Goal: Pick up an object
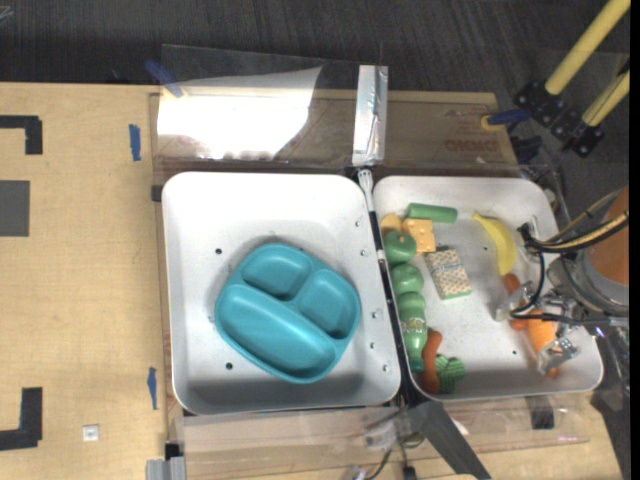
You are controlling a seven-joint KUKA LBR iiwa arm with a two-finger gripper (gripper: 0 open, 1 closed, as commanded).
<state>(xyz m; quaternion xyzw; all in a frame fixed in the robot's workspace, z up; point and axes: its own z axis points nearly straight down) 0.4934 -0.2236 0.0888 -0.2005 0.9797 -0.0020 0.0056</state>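
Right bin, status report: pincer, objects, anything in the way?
Pincer low in right bin's near right corner. Orange piece beside it, grasp unclear. Banana close by.

End effector [553, 353] low, right side

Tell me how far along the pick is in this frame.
Nothing looks lifted yet. The tool is low at the right edge of the right white bin, beside a small orange toy piece; whether it grips anything is unclear. The yellow toy banana lies on the bin floor. The grasp and lift remain.
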